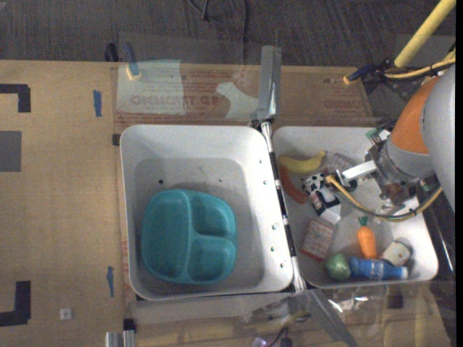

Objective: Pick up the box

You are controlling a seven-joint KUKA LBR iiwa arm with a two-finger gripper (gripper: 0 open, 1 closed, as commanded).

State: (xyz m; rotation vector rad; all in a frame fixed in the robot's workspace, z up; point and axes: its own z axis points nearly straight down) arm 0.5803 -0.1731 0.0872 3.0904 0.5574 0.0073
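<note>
Nearest, along the right bin's (427,266) front wall, lie a round green fruit (336,266), a blue bottle (376,269) on its side and a pale blocky piece (396,252). Just behind stand a smooth orange carrot (367,241) and the box (318,238), a flat pinkish carton lying near the bin's left wall. Farther back are a black-and-white carton (318,192), a red piece (292,187) and a curved yellow banana (302,163). The gripper (394,191) hangs over the right side; I cannot tell how its fingers stand. In the left bin (188,139), a teal plastic plate (189,236) has three compartments.
</note>
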